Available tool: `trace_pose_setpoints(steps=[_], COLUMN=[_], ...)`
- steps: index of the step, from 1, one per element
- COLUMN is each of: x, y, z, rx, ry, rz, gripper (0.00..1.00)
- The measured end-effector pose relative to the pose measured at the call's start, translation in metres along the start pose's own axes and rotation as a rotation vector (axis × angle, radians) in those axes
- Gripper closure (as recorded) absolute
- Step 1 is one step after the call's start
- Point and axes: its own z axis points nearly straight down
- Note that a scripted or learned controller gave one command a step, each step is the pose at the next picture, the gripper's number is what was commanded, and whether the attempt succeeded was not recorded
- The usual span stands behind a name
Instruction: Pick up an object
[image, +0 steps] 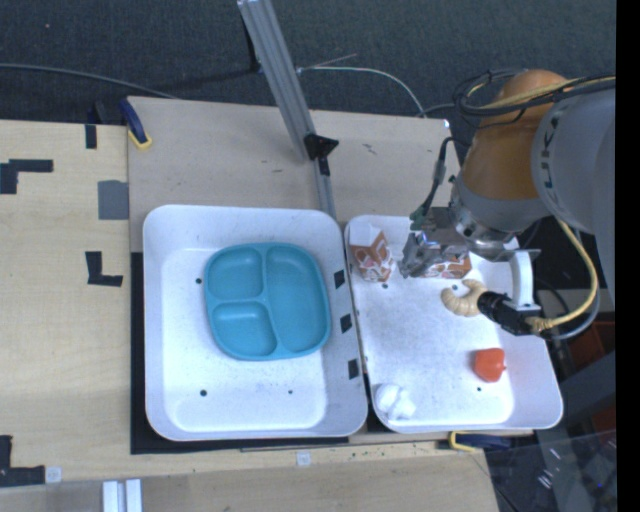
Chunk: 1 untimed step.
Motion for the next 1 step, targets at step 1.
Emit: trace_pose_setpoints(steps=[1], x=[0.0602], y=[-0.0016], z=[-0.0047], rx=[-0.001], ry=[0.001], rz=[-0.002], gripper=[1.00])
